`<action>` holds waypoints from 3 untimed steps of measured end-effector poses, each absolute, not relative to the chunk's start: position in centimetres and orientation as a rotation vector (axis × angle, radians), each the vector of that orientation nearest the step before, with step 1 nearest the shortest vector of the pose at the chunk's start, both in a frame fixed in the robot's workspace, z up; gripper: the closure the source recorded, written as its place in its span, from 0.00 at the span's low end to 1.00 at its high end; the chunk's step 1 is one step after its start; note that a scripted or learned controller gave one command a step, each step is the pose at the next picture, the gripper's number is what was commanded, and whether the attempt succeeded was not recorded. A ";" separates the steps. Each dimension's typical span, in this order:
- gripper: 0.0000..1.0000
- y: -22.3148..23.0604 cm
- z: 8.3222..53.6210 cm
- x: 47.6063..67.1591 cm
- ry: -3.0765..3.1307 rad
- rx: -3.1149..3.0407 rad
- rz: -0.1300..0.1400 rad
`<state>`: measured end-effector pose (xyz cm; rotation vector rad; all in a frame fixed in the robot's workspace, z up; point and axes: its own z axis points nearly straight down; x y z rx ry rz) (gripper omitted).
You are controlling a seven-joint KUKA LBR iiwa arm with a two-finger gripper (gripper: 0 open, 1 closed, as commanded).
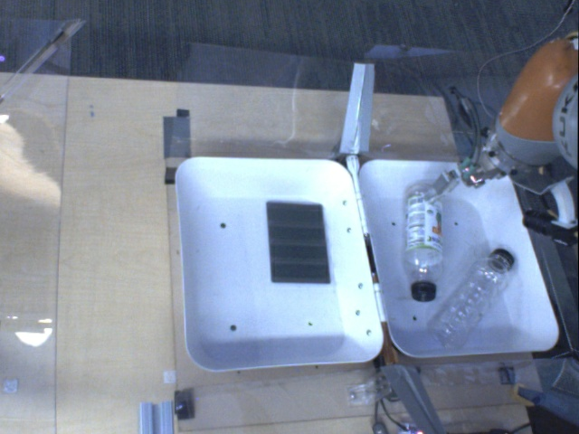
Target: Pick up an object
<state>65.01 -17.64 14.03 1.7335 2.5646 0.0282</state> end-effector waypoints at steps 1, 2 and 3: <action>0.00 -16.2 11.3 63.5 2.605 1.741 0.006; 0.00 -15.2 8.9 60.5 2.674 1.630 0.007; 0.00 -13.8 9.1 53.5 2.690 1.582 0.014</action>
